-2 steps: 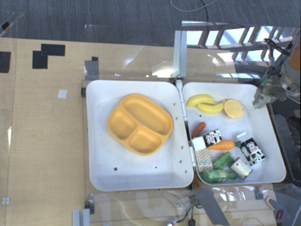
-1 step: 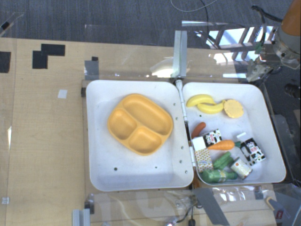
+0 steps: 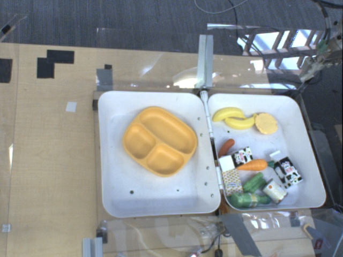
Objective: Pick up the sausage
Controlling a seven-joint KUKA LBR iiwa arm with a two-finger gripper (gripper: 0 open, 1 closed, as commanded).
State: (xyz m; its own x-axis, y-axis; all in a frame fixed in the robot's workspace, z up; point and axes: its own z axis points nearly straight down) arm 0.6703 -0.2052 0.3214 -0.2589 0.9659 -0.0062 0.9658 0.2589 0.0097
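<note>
The sausage (image 3: 226, 146) lies at the left edge of the right bin (image 3: 300, 116), just above a milk carton (image 3: 242, 156); end effector's state cannot be told

Sausage (image 3: 226, 146) against wall, carton (image 3: 242, 157) beside

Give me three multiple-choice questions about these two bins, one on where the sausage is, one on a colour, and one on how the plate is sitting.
1. Where does the sausage lie?
A. In the right bin, near its left wall
B. On the yellow plate
C. On the bench outside the bins

2. What colour is the divided plate?
A. White
B. Yellow
C. Green

3. How does the plate sit?
A. Face up in the left bin, nothing in its compartments
B. Upside down
C. Stacked on the bananas

Answers: 1 A, the sausage sits just right of the divider between the bins, below the bananas. 2 B, the plate is yellow against the white bin. 3 A, its three hollows face up and are bare.
</note>
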